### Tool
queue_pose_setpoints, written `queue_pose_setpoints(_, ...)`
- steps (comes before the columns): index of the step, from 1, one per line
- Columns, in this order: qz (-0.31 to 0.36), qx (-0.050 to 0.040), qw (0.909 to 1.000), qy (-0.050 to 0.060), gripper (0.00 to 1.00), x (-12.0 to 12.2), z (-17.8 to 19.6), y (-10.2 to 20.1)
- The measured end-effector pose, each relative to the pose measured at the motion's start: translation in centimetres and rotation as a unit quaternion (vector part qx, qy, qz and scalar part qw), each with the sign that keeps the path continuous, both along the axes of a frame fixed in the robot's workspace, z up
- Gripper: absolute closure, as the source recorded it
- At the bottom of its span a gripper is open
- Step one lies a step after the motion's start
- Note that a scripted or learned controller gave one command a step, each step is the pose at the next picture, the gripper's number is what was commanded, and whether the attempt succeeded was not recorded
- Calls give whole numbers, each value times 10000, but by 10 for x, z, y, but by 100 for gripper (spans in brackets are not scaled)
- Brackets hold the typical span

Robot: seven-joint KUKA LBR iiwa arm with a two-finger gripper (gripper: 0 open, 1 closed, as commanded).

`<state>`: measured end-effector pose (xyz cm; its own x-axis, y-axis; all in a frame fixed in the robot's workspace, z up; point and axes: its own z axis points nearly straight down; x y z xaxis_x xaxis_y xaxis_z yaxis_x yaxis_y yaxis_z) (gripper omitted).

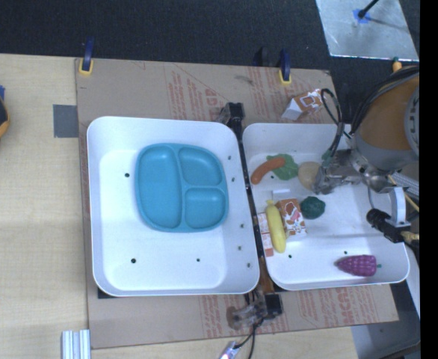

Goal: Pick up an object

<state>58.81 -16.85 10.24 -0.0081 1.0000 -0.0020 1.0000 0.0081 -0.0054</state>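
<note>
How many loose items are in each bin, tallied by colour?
Blue: 1, divided plate, left bin
Orange: 1, carrot
Green: 2
Tan: 1
Yellow: 1, banana
Red-white: 1, carton
Purple: 1, grapes
Total: 8

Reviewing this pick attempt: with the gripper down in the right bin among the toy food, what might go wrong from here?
1. The gripper sits beside a beige round item and near the dark green item; closing may catch two things or nudge one aside.
2. The items near it are small and rounded, so one could slip out on lifting.
3. It works close to the right bin's far wall, where the trailing cables might snag.
</note>
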Motion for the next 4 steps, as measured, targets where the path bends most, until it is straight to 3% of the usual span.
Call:
queue_pose_setpoints(1, 1, -1, 10000, 0, 0, 0, 0, 0)
queue_pose_setpoints(2, -10, 10, 10000, -4, 0, -45, -11, 61)
queue_pose_setpoints(3, -22, 9, 10000, -24, 0, 43, -10, 35)
queue_pose_setpoints(4, -3, 46, 10000, -42, 0, 71, 6, -10)
